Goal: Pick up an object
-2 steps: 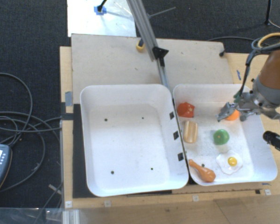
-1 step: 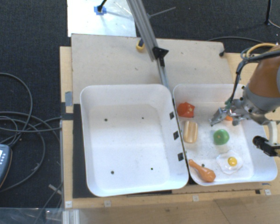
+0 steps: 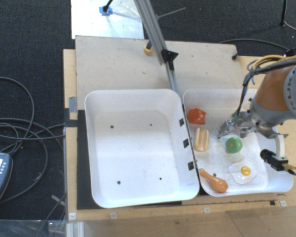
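So far no pick: gripper (image 3: 230,129) low in right bin (image 3: 286,185), fingers unreadable, just above green ball (image 3: 233,144), nothing seen held. Nearby lie fried egg (image 3: 243,172), carrot (image 3: 213,180), bread roll (image 3: 202,138), red block (image 3: 196,116)

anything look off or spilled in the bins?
Nothing stands out. The red piece, tan block, green ball, fried egg and orange carrot all lie inside the right bin, none spilled.
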Tool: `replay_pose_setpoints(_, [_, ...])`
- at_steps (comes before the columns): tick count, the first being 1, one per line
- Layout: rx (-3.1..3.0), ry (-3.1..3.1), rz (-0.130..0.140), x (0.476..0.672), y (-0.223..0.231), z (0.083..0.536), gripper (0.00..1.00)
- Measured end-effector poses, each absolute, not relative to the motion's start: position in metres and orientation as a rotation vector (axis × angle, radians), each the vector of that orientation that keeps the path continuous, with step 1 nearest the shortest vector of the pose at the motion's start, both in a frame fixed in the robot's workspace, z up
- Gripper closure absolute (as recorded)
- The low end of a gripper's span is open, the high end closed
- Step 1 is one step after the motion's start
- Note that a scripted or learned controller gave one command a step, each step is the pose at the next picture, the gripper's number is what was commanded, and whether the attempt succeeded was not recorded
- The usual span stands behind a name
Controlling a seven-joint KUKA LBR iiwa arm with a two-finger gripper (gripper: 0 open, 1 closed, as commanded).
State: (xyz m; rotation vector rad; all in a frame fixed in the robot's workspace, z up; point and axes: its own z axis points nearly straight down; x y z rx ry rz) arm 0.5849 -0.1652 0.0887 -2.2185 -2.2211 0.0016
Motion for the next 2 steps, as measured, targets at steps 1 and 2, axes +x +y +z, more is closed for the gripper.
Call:
replay_pose_setpoints(1, [-2.222, -2.225, -0.004, 0.587, -0.166, 0.102, 1.0])
replay_pose_setpoints(2, [-2.224, -2.228, -0.005, 0.592, -0.176, 0.153, 1.0])
